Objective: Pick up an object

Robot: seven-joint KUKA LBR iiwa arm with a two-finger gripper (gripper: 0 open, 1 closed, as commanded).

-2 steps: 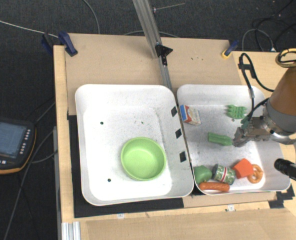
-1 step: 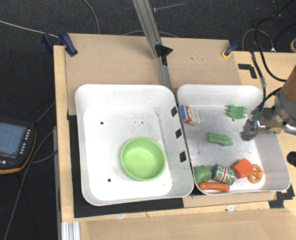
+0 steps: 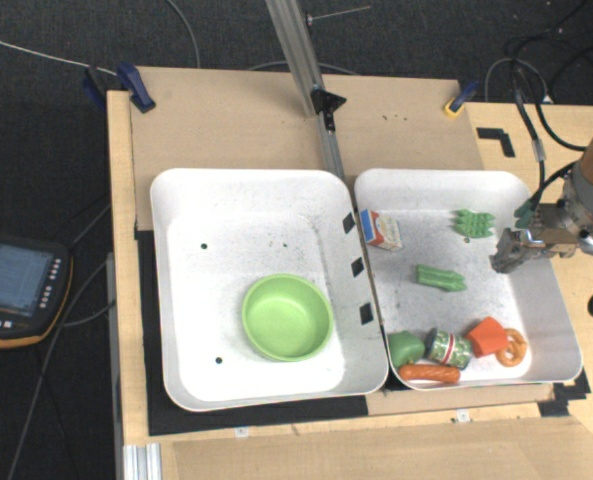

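My gripper [image 3: 504, 256] hangs over the right side of the right bin [image 3: 454, 183], and nothing shows between its fingers. To its left lies a green block [image 3: 441, 278]. A green toy [image 3: 473, 223] rests up and left of the gripper. A small red and white carton [image 3: 381, 230] sits near the bin's left wall. Along the front wall lie a green rounded piece [image 3: 406, 348], a small can [image 3: 448, 349], a red sausage-shaped toy [image 3: 429, 373], an orange toy [image 3: 487, 336] and a pretzel [image 3: 512, 348].
The left bin [image 3: 246, 193] holds a green bowl [image 3: 287, 317] near its front. A metal pole [image 3: 298, 43] slants down to the gap between the bins. A hand-held controller [image 3: 16, 288] lies off the bench at left. Cables run at the upper right.
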